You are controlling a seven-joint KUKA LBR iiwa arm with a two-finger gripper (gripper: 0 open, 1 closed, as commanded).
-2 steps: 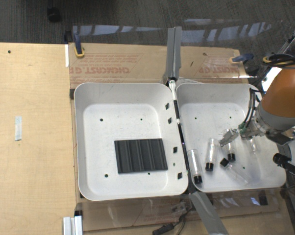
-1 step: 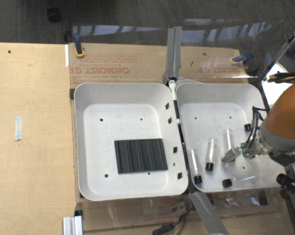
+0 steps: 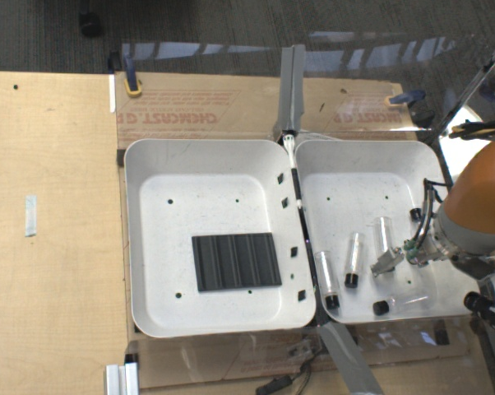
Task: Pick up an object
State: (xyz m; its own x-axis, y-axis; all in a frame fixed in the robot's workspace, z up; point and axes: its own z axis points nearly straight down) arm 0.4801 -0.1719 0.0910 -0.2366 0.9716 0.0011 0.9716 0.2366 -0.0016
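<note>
Several clear plastic tubes with black caps lie in the right bin [image 3: 354, 159]. One tube [image 3: 325, 276] lies by the bin's left wall and a second tube [image 3: 353, 257] just right of it. A third tube [image 3: 383, 230] lies further right, and another tube [image 3: 405, 303] rests near the front edge. My gripper [image 3: 389, 261] reaches in from the right, low over the bin floor, at the near end of the third tube. The grey arm with its orange band [image 3: 478, 192] covers the bin's right side.
The left bin [image 3: 149, 220] holds a black ribbed rectangular pad [image 3: 235, 261]. A small black piece [image 3: 415, 214] sits near the arm in the right bin. A metal divider [image 3: 292, 89] runs between the bins at the back. Blue clamps hold cardboard behind the bins.
</note>
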